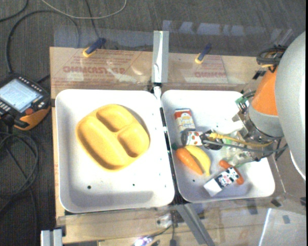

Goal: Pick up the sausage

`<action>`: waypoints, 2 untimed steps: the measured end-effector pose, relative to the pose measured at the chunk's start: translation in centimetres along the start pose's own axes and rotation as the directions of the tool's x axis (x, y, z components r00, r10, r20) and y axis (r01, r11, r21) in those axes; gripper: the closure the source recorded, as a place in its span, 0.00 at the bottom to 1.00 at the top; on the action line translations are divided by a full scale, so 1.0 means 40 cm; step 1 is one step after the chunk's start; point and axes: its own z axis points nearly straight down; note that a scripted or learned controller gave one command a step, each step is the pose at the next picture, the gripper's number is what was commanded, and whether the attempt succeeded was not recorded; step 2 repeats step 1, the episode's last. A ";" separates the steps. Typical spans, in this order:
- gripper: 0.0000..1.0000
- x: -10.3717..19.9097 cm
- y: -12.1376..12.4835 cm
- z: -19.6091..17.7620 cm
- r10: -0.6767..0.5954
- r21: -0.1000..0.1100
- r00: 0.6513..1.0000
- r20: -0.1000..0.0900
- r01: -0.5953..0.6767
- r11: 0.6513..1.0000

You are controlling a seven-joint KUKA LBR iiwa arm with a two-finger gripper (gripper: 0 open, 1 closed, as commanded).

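Note:
The sausage [230, 169], short and red-orange, lies near the front of the right bin [256, 188], touching a black-and-white patterned carton [220, 180]. My gripper [239, 151] hangs low over the right side of that bin, just behind and above the sausage, and partly covers it. Nothing can be seen held in the gripper.
The right bin also holds a carrot [187, 159] and a banana [200, 158] side by side, a small can [191, 137] and a red-labelled carton [184, 119]. A yellow divided plate [113, 136] lies in the left bin [72, 188]. A teach pendant [18, 99] sits off the bench at left.

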 end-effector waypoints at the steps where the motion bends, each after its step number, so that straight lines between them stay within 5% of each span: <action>1: 1.00 0.069 -0.093 0.107 0.020 0.005 0.999 -0.047 -0.020 1.000; 2: 1.00 0.069 -0.093 0.107 0.020 0.005 0.999 -0.047 -0.020 1.000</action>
